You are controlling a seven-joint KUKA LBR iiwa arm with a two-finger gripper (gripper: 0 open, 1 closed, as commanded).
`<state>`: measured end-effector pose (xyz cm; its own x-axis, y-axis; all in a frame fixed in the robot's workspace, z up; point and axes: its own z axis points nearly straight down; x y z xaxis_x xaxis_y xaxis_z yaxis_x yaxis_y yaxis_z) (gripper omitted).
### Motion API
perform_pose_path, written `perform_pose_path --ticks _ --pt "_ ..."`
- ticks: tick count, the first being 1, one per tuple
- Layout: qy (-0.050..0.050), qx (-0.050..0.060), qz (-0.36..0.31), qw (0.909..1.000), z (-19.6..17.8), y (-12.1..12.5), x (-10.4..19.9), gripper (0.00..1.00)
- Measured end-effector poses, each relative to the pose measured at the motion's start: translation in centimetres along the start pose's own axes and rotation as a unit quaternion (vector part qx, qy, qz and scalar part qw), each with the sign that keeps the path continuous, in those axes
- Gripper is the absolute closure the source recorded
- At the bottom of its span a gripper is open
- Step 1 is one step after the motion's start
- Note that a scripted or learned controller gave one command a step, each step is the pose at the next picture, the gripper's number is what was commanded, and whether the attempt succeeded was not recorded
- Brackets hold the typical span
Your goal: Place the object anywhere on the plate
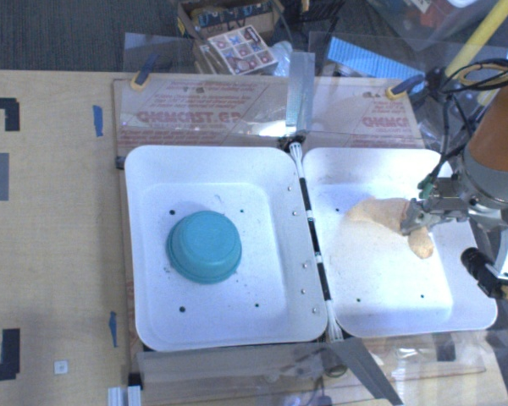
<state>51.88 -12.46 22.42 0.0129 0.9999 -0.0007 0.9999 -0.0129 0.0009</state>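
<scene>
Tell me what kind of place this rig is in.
Probably a robotics lab bench. Two shallow white plastic bins sit side by side on a wooden benchtop, the grey arm's gripper is down over a tan lumpy object, and loose black cables and boxes clutter the back.

teal plate (205, 245) left bin, tan object (381, 214) right bin

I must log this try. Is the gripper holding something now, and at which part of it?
It cannot be told. The gripper is low in the right bin, over the right part of the tan object, but a grip is not visible.
</scene>
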Motion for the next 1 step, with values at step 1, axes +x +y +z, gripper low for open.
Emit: perform_pose_path --ticks 1 --pt "0.001 0.001 -0.198 0.9801 0.97 1.14 5.11 1.0"
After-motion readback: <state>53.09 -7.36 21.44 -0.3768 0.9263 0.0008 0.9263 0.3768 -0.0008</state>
